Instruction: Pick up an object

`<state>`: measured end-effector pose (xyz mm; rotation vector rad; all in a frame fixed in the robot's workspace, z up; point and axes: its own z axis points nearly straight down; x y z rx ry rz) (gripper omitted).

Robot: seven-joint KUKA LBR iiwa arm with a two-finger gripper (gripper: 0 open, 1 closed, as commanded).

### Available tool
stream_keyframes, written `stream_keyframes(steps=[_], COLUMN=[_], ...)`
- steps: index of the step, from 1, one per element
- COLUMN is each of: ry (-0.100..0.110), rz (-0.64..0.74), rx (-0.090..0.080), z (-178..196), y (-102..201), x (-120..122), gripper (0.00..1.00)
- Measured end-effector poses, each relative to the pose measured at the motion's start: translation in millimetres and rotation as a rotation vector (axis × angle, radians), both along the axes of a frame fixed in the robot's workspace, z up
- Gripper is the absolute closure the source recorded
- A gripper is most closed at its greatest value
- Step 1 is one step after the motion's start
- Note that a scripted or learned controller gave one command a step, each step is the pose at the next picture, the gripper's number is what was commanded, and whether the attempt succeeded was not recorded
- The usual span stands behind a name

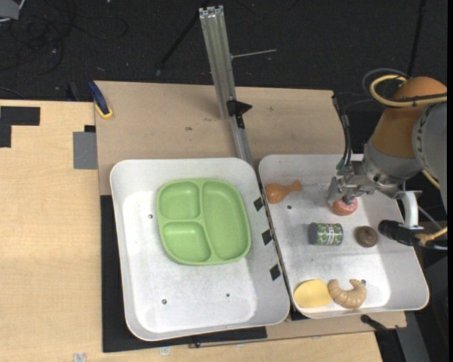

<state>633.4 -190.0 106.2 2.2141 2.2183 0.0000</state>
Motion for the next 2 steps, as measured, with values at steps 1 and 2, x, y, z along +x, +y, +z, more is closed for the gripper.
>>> stream_keyframes(steps=[1, 2], ry=[0.005, 0.004], rz=[-0.001, -0.003], rx=[0.005, 0.005], z=[41.9, 88.0], y=[-2.2, -6.8], x=[3.7, -3.2], gripper=[1.00, 1.00])
